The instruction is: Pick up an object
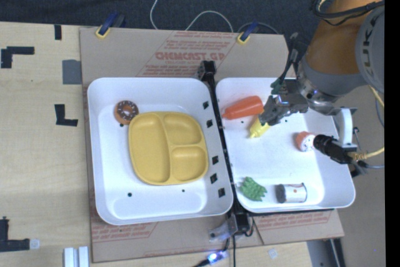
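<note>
The right bin [282, 159] holds several small things. An orange carrot-shaped piece [242, 107] lies at its upper left. Just below that is a small yellow piece [257, 130]. A red and white ball-like piece [304, 141] sits toward the right, and a green leafy piece [252, 189] and a dark and silver can [291, 193] lie near the front. My gripper [274, 112] is low in this bin, right at the upper right end of the yellow piece and just right of the orange one. Whether it touches the yellow piece is unclear.
The left bin [106, 200] carries a yellow divided plate [167, 147] and a chocolate donut [126, 111] at its upper left. A black divider with clips [214, 134] runs between the bins. The arm's grey and orange body [340, 40] hangs over the right bin's far right corner.
</note>
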### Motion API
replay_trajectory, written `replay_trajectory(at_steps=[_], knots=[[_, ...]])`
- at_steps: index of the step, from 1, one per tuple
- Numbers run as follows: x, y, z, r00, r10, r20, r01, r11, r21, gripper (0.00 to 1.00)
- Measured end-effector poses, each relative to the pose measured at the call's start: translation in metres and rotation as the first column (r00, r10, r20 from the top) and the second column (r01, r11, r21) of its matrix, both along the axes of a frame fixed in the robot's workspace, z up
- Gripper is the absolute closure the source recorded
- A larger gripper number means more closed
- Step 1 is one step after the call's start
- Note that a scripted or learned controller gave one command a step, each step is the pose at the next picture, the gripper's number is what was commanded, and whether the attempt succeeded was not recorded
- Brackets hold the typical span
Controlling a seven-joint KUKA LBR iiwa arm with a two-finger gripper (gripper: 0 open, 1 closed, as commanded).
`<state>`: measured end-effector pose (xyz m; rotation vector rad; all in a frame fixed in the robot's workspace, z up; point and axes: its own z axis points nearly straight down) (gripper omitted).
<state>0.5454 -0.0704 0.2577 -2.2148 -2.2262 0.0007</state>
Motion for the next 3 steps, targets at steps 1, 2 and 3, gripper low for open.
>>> replay_trajectory(at_steps=[1, 2, 3], knots=[[0.0, 0.048, 0.002, 1.0, 0.0, 0.0, 0.0, 1.0, 0.0, 1.0], [-0.001, 0.1, -0.018, 1.0, 0.0, -0.002, 0.0, 1.0, 0.0, 1.0], [-0.002, 0.147, -0.021, 1.0, 0.001, -0.001, -0.001, 1.0, 0.0, 1.0]])
